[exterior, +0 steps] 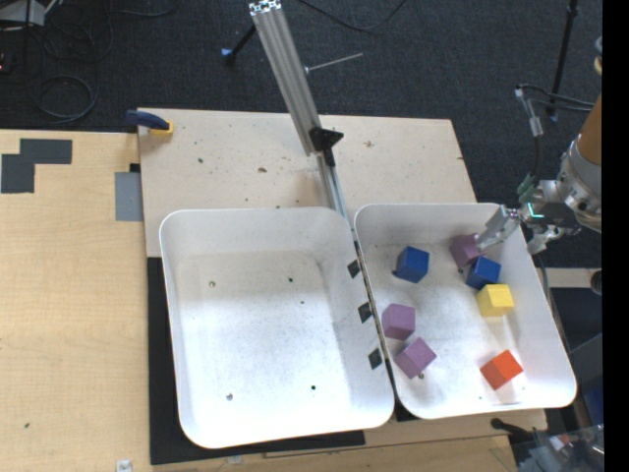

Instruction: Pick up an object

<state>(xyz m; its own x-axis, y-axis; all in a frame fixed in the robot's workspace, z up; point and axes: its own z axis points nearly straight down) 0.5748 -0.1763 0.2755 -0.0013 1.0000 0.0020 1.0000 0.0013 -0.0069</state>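
Hovering with unreadable grip state, gripper (494, 232) overlaps a purple cube (463, 251) sitting corner-on, no long axis.

Gripper (494, 230) low, perhaps tilted leftward

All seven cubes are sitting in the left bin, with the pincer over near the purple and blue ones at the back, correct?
Not quite: the camera view shows the cubes in the right bin, not the left bin. The rest holds: the pincer is at the back, by a purple cube and a blue cube.
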